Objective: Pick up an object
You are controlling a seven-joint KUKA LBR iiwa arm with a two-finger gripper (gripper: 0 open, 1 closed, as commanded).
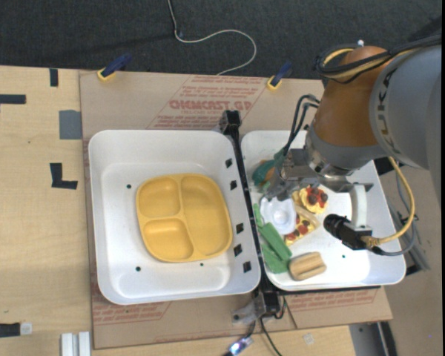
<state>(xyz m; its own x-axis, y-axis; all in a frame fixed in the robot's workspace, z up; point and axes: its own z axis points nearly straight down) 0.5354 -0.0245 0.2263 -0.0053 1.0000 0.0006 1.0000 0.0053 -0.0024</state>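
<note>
Two shallow white bins sit side by side on a sheet of cardboard (pixel 208 102) laid over the counter (pixel 30 221). The left bin (pixel 107 199) holds a yellow divided plate (pixel 183 217) lying flat near its middle. The right bin (pixel 378 269) is crowded, and much of it is covered by the grey arm (pixel 363 110) with its orange band, which comes in from the right and hangs over the bin's upper half. The pincer (pixel 293 180) is low among the objects near the bin's left wall, but the wrist hides its tips, so I cannot tell how wide it stands or whether anything is caught in it. Just beside it a teal object (pixel 263 171) peeks out, mostly hidden. Below it lies a white lid-like piece (pixel 278 215), and next to that a red and yellow toy (pixel 309 202) whose shape is hard to make out. A green strip (pixel 273 245) runs along the bin's left edge, and a tan block (pixel 306 265) rests near the front. A black cable fitting (pixel 341 230) crosses the bin's right part. A thin cord (pixel 208 35) loops on the dark surface behind.
</note>
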